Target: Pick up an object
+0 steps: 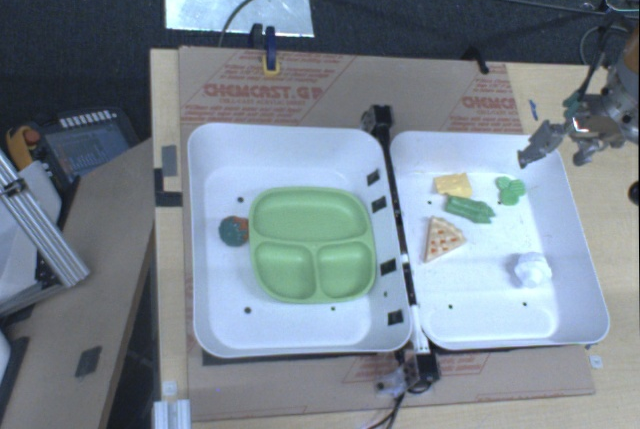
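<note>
over the right bin's far right edge, nothing gripped

my fingers (545, 145) sit apart; the pepper (469, 208), cheese (452, 184) and pizza (443, 238) lie crowded in the bin (560, 317), so i could nudge them.

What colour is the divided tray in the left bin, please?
Light green; the divided tray shows clearly in the camera view, resting in the left bin.

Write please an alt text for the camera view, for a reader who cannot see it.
The gripper hovers at the upper right edge of the right bin, which holds a pizza slice, cheese wedge, green pepper, small green piece and white lump. The left bin holds a green divided plate and a teal ball.
</note>
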Robot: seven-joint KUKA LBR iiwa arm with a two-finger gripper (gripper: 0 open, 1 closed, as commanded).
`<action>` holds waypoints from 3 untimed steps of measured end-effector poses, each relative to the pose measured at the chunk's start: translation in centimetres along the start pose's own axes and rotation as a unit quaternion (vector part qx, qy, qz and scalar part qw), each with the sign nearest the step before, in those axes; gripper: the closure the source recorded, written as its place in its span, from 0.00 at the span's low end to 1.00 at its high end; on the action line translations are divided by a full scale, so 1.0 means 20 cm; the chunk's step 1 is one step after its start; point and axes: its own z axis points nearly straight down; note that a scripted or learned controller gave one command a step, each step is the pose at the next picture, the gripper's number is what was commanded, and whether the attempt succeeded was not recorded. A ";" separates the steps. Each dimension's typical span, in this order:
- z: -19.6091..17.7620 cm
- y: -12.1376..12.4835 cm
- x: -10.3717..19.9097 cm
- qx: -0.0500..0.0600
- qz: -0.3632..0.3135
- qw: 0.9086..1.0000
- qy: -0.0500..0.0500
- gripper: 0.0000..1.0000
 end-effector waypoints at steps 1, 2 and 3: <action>0.30 -0.02 -0.03 0.002 0.001 1.000 0.000 0.00; 0.61 -0.04 -0.01 0.003 0.001 1.000 0.001 0.00; 0.91 -0.02 0.03 0.002 0.000 1.000 0.001 0.00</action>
